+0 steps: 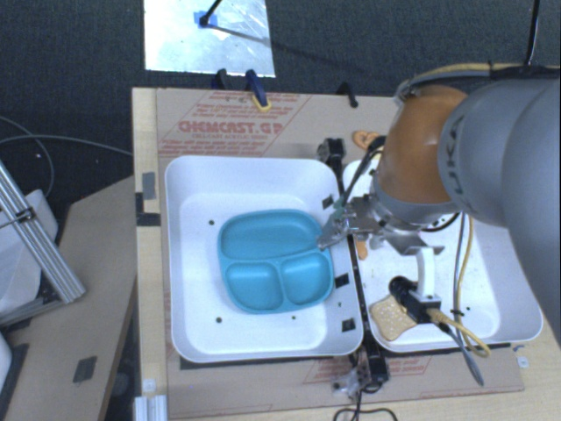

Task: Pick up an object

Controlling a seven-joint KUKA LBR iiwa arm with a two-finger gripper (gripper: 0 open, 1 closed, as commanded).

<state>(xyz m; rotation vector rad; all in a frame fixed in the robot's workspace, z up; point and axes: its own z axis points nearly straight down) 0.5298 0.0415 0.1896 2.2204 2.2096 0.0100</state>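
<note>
Blue divided plate (274,261) lies flat in the left bin (197,235), its right rim just under the claw (334,231). Whether the claw is wide or narrow I cannot tell; the metal tips blur against the rim and nothing is plainly between them. The thin, shallow rim could slip free, or the claw could strike the wall between the bins. The grey arm (491,147) reaches in from the right over the right bin (517,314), wrist bent down toward the divider, above a tan toast-like piece (392,316).
</note>
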